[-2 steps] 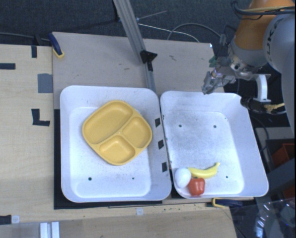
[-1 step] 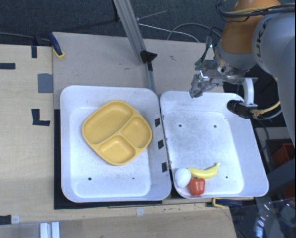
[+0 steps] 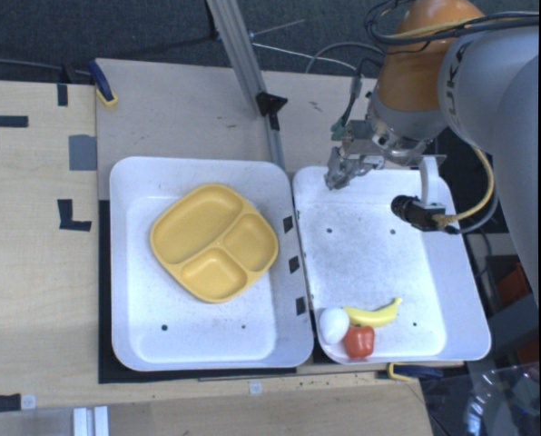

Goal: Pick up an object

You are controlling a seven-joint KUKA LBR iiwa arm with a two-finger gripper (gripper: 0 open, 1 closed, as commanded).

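Though the fingers [image 3: 337, 176] hang at the far edge of the right bin [image 3: 379, 252], whether they are spread or pressed together I cannot tell; nothing shows between them. They sit over bare floor near the far left corner, well apart from anything worth taking.

To do this step well, I judge the arm [image 3: 452, 62] must carry the fingers the length of the bin to its near edge, where three small things crowd together: a banana [image 3: 376, 313], a white ball [image 3: 333, 323] and a red piece [image 3: 360, 341]. The banana lies across the top of the other two and is touching or nearly touching both, so it looks the freest pick. Come down over its middle with the fingers set across its narrow width, not along its curve. The bin's near wall is close, so a steep, straight descent is safer than a slanted one, and a nudge could roll the ball away.

The left bin [image 3: 134, 243] holds a yellow tray [image 3: 214, 242] with three compartments, lying flat and turned at an angle, with nothing in it. Both bins rest side by side on the worktop [image 3: 34, 243].
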